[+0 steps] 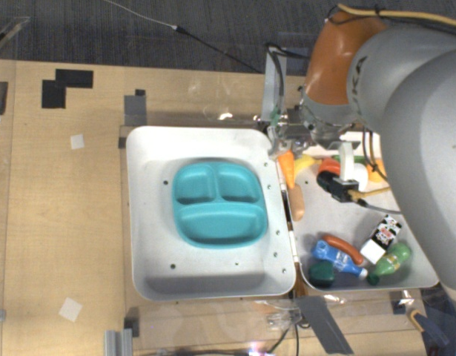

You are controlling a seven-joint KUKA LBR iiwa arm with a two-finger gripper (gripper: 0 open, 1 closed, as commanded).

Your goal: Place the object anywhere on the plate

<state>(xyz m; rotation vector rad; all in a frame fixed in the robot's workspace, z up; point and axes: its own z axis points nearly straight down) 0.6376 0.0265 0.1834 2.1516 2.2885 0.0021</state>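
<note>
Grey arm with an orange wrist band

The KUKA arm (417,117) was seen as a broad, smooth, rounded grey casing; an orange band (333,61) was wrapped above the wrist, and a metallic gripper mount (294,128) was fitted below it.

The teal plate (216,212) lies alone in the left bin (150,199), with bare white floor all round it and open air above. The right bin (420,277) is crowded: the grey arm (413,110) looms over its far half, and toys (354,262) clutter its near corner.
</note>
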